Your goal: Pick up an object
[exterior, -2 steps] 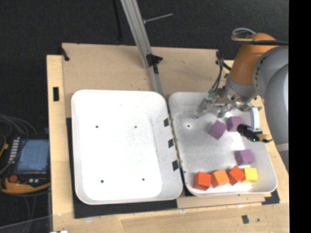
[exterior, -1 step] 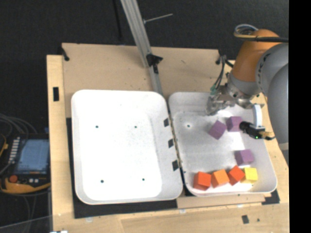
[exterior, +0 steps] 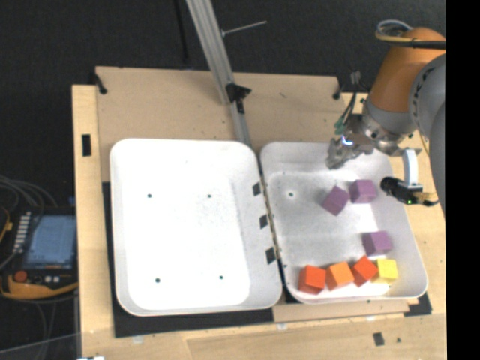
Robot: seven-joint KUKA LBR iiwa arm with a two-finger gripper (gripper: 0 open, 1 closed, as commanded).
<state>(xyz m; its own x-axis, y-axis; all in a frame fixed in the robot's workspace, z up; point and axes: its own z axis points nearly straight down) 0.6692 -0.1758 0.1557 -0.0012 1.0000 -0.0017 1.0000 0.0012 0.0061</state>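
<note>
Right bin (exterior: 300, 167): three purple blocks (exterior: 336, 199), (exterior: 363, 191), (exterior: 377, 242), squarish, no clear long axis, two mid-bin and turned diagonal, one nearer the right wall. Front row: orange blocks (exterior: 312, 279), (exterior: 340, 274), (exterior: 364, 269), one yellow block (exterior: 387, 268). Gripper (exterior: 339, 158) above the far edge; whether clenched or released cannot be told.

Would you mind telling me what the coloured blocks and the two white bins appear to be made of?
The purple blocks, orange blocks and yellow block look like painted wood or solid plastic: crisp edges, flat matte faces, no glare. Which one, the view cannot settle. The right bin and left bin look like moulded white plastic: rounded corners, raised rims, a smooth, faintly speckled floor.
</note>
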